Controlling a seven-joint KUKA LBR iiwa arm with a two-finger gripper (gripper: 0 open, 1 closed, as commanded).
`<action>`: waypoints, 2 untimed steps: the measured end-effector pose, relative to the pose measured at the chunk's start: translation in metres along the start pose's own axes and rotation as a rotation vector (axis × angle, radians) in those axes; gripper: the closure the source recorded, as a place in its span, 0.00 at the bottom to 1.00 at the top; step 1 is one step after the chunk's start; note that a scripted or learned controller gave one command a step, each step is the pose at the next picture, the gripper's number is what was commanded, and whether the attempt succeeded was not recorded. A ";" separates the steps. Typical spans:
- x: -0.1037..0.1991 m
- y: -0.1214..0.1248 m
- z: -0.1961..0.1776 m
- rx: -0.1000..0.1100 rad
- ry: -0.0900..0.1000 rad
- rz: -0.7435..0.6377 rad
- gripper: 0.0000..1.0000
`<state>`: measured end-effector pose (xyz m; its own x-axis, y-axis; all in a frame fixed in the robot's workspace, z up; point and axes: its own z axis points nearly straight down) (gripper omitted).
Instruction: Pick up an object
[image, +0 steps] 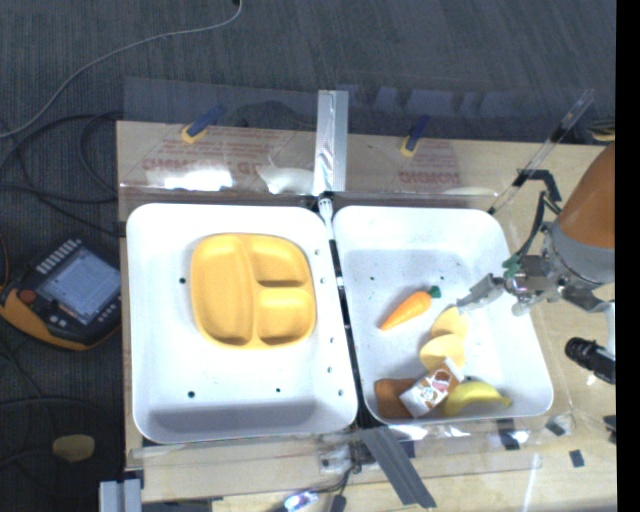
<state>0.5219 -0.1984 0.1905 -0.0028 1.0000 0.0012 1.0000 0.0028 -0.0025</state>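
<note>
The right bin holds several toy foods. An orange carrot with a green top lies near its middle. Below it, two pale yellow pieces lie against each other. At the bin's front edge a small red and white carton rests on a brown piece, with a yellow banana to its right. My gripper reaches in from the right over the bin's right side, just right of the carrot's top and above the yellow pieces. Nothing is seen held in it.
The left bin carries a yellow divided plate. A metal divider stands between the bins at the back. A handheld controller lies on the floor to the left. The arm's body hangs over the right rim.
</note>
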 end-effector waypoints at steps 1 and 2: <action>0.050 0.038 0.093 -0.002 0.000 0.136 0.00; 0.051 0.038 0.085 0.000 0.001 0.134 1.00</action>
<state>0.5594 -0.1469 0.1051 0.1308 0.9914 0.0023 0.9914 -0.1308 -0.0028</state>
